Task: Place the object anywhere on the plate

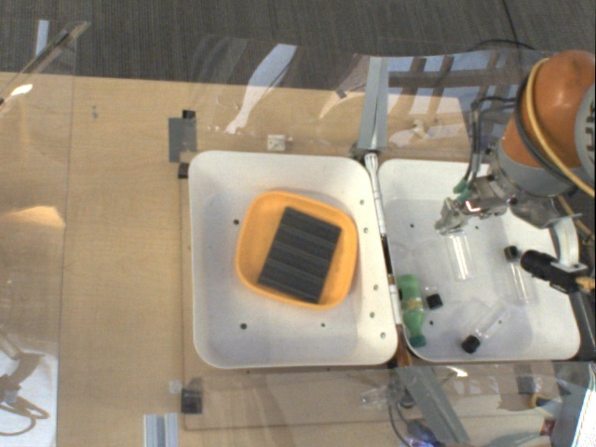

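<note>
left bin (pixel 214 333): orange plate (pixel 250 240), dark ridged block (pixel 299 254) lying on it
right bin (pixel 410 194): clear tubes (pixel 458 254), green piece (pixel 411 305) by the left wall
gripper (pixel 470 203): over the right bin's top

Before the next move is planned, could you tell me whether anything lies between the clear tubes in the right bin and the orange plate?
Yes: the raised rims where the two white bins meet run between the clear plastic tubes and the orange square plate. A dark grey ribbed block already covers much of the plate's middle.

One fixed camera above the bench (pixel 102 250), slanted down (both bins)
</note>
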Available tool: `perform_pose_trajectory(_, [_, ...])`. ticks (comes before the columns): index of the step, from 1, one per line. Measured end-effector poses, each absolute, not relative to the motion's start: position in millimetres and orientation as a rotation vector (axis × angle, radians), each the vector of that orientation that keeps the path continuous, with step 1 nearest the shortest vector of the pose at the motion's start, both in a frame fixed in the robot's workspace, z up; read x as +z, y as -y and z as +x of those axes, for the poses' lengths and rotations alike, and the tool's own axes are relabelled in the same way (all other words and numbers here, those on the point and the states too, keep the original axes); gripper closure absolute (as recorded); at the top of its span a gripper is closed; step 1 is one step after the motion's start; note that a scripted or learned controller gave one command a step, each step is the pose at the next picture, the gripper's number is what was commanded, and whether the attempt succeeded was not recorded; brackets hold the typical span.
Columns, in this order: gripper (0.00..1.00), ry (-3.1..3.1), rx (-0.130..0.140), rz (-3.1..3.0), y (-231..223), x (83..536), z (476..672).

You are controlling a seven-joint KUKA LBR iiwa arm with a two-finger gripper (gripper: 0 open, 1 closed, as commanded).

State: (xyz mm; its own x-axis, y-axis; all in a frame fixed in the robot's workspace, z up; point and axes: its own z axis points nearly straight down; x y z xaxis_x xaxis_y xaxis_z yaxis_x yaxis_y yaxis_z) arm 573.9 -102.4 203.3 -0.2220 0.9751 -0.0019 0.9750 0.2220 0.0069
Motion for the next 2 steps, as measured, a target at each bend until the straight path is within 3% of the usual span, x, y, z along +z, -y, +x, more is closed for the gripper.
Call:
perform_pose_trajectory(1, [1.00,-2.528,0.004,1.858,143.5,157.9,574.8])
perform_pose_trajectory(2, [1.00,-2.677,0.005,1.632,127.6,203.3,526.3])
